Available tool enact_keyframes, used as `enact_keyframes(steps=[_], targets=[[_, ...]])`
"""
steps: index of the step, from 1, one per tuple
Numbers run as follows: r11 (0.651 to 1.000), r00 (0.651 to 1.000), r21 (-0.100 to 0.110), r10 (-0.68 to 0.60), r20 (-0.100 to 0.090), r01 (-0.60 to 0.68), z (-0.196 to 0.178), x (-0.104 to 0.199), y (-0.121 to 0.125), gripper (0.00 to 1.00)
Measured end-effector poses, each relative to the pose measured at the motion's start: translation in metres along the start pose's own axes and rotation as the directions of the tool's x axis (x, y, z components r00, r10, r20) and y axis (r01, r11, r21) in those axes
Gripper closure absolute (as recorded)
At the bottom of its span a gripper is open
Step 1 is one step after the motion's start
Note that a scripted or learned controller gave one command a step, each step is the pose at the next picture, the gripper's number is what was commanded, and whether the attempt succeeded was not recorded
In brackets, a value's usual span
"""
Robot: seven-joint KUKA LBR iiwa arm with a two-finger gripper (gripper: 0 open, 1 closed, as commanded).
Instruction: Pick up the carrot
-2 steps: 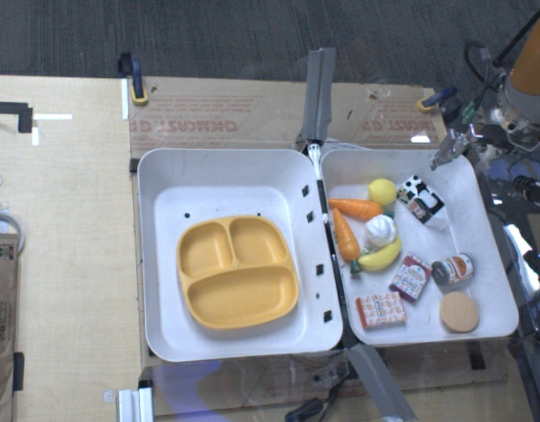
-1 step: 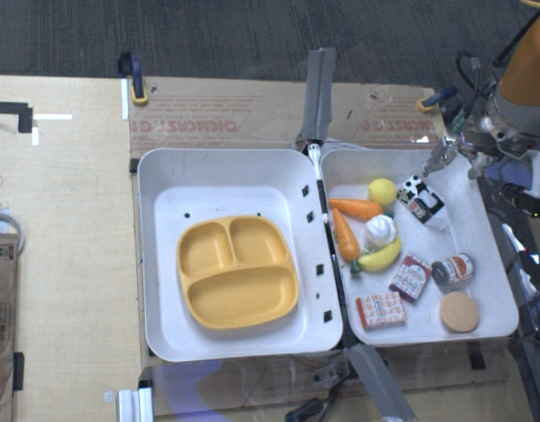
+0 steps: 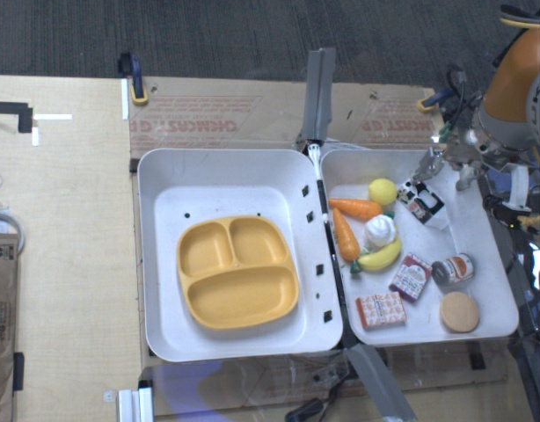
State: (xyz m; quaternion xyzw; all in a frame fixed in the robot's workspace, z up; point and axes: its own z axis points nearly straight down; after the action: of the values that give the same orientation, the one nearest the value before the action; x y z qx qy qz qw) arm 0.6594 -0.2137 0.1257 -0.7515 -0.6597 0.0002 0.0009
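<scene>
Closely packed, carrot (image 3: 355,207), second carrot (image 3: 345,235), banana (image 3: 381,256)

The light is bright and even, and it seems to come from up above. The two white bins (image 3: 151,236) shine the most and look a bit washed out. Shadows are soft and small, tucked close under things. The dark floor (image 3: 208,16) at the top stays dim. A pale bluish shine sits at the bottom edge. The arm (image 3: 514,86) on the right looks a little blurry.
</scene>
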Motion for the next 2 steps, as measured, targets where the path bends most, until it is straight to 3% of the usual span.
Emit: enact_keyframes(steps=[1, 2], targets=[[0.990, 0.990, -0.002, 0.141, 0.000, -0.141, 0.034, 0.008, -0.085, 0.00], [0.907, 0.907, 0.001, 0.422, 0.002, -0.422, 0.035, 0.082, -0.052, 0.00]])
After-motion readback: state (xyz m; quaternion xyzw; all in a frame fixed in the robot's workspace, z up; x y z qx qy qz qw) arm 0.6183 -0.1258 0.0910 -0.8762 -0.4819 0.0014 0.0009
